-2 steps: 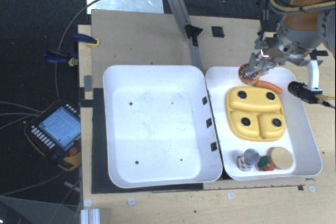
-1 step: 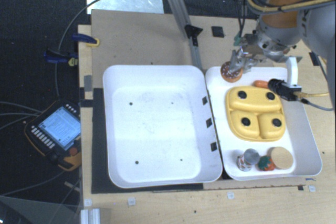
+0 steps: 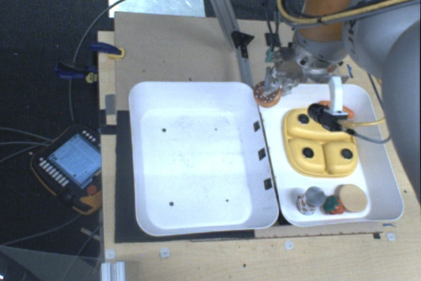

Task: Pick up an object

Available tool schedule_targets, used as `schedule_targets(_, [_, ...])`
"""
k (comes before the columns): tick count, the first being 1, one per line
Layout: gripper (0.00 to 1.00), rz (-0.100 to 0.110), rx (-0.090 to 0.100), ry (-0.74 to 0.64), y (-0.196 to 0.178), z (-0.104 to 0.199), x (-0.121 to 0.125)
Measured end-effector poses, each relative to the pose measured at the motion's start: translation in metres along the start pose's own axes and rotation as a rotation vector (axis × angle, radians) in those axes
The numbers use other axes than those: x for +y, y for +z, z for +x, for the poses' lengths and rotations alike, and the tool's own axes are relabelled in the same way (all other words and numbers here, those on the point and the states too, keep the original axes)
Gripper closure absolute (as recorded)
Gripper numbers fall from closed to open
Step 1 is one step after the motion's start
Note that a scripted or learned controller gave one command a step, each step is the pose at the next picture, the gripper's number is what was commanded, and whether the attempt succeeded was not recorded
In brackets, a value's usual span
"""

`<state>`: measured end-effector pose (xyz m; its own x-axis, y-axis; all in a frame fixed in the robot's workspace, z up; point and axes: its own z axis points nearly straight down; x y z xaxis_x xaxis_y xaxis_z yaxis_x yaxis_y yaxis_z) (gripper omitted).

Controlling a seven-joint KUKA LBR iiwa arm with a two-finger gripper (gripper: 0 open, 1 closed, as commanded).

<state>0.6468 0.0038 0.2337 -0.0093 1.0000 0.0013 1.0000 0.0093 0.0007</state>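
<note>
The gripper [image 3: 273, 87] hangs over the far left corner of the right bin [image 3: 389, 206], up and to the left of the yellow moulded tray [image 3: 320, 153] that lies in the middle of that bin. A small round brown thing [image 3: 268, 98] sits right at the gripper's tip, off the yellow tray's far left corner and close against the bin wall. The view is too coarse to tell whether the gripper is open or closed, or whether it grips the brown thing.

On the near side of the yellow tray lie a small grey metallic piece [image 3: 309, 199], a red and green thing [image 3: 333, 205] and a tan disc [image 3: 354, 197], close together. The left bin [image 3: 191, 161] stands left of the yellow tray, wall against wall with the right bin, on the bench [image 3: 177, 56].
</note>
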Motion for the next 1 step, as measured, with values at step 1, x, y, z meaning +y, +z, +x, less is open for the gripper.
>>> schedule_targets(1, [1.00, -0.001, 0.001, -0.001, -0.0034, 0.0503, -0.0043])
